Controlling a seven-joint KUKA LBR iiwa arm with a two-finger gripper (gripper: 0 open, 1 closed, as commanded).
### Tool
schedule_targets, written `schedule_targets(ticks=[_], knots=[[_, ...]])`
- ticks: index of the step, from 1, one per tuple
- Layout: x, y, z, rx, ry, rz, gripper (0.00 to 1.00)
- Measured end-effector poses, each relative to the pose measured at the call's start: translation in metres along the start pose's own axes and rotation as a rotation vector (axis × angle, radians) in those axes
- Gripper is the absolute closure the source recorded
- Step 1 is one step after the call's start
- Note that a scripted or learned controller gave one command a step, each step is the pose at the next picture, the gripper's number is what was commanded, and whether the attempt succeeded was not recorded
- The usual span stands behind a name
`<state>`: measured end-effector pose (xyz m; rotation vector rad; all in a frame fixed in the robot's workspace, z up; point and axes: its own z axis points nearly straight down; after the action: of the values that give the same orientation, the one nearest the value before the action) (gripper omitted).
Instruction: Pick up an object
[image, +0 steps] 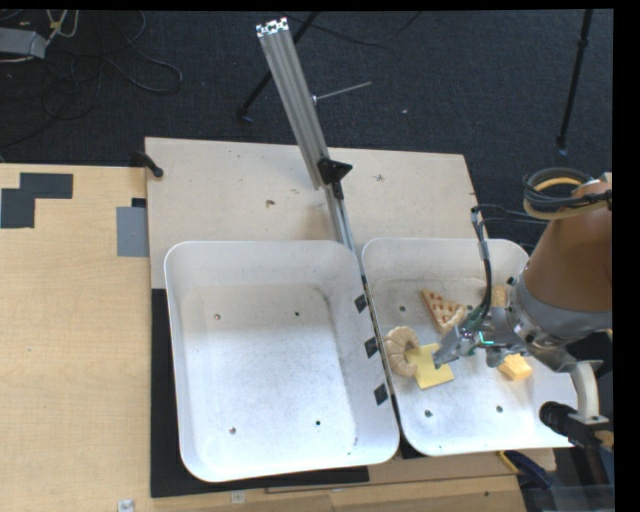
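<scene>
- A pale bench top (300, 190) carries two shallow white bins side by side.
- The left bin (190, 300) touches the right bin (470, 430) along one edge.
- A slanted metal rail (300, 110) rises over the bench between them.

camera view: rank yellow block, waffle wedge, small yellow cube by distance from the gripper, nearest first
1. yellow block, just under the gripper, right bin.
2. waffle wedge, up-screen of it.
3. small yellow cube, farther right, beside the arm's wrist.

Jaws (447, 352) above yellow block (434, 370), right bin (470, 432)
</scene>
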<state>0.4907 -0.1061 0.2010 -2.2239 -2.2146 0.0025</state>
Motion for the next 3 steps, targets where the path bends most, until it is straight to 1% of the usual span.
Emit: schedule_targets(ticks=[1, 2, 3], knots=[[0.003, 0.001, 0.044, 0.005, 0.001, -0.003, 0.00], [0.004, 0.001, 0.107, 0.001, 0.000, -0.003, 0.00], [0.003, 0.002, 0.108, -0.001, 0.000, 0.002, 0.00]])
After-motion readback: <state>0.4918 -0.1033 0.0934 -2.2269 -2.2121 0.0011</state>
